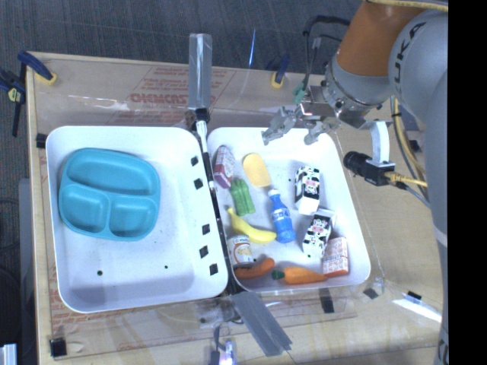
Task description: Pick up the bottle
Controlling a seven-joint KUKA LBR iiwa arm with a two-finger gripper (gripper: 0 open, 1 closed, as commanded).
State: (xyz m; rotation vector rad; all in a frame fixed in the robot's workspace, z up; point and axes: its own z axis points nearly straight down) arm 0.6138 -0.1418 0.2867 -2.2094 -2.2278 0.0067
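Observed in right-hand shallow white bin (351, 211): small blue plastic bottle (281, 216) with white cap and white label band, lying on its side, cap toward far wall, body slanted slightly toward near right. Located at about bin's middle, well apart from two-finger gripper (294, 128), nearer the camera and a little to its left in the frame. Gripper found poised over far rim of same bin, fingers spread, nothing between them. Grey arm with orange band (380, 33) noted reaching in from right.

Bottle found just beside curved yellow banana (253, 230) on its left and close to black-and-white cow-patterned carton (307, 188) on its right. Second such carton (316, 234) noted further toward near right, a pink-and-white packet (335, 255) beside it. Also recorded: pale yellow oblong item (257, 169) and green ridged item (242, 196) toward the left, dark red wrapped item (222, 166) at far left corner, orange carrot (304, 276) along near wall.

Left-hand white bin (76, 280) noted holding blue three-compartment plastic tray (109, 193).
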